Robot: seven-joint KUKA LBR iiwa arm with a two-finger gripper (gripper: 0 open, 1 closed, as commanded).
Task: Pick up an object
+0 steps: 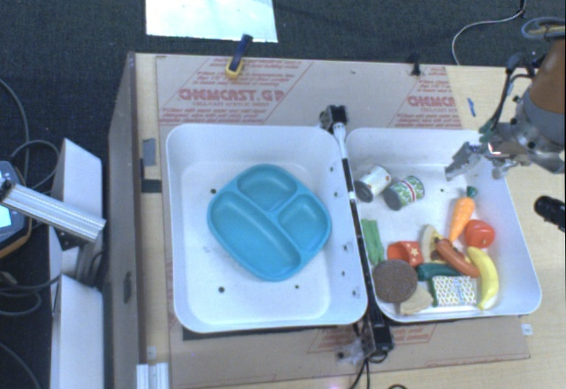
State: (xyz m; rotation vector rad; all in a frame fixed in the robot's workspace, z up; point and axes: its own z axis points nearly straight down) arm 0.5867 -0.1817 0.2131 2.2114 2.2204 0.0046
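So the pincer (482, 159) hangs spread and empty over the right white bin's (529, 283) rim, probably lining up on the orange plastic carrot (460, 217).

**Plastics, board and metal on the bench**

Both white bins (190, 228) look like smooth, slightly glossy moulded plastic. The blue divided plate (268, 221) is matt plastic with a soft sheen. The toy carrot (460, 215), tomato (478, 233) and banana (485, 276) appear as shiny plastic, the brown disc (394, 279) duller. The bench top (265, 91) looks like flat printed cardboard. The gripper (485, 156) shows bare grey metal. The floor (71, 16) is dark, rough carpet.
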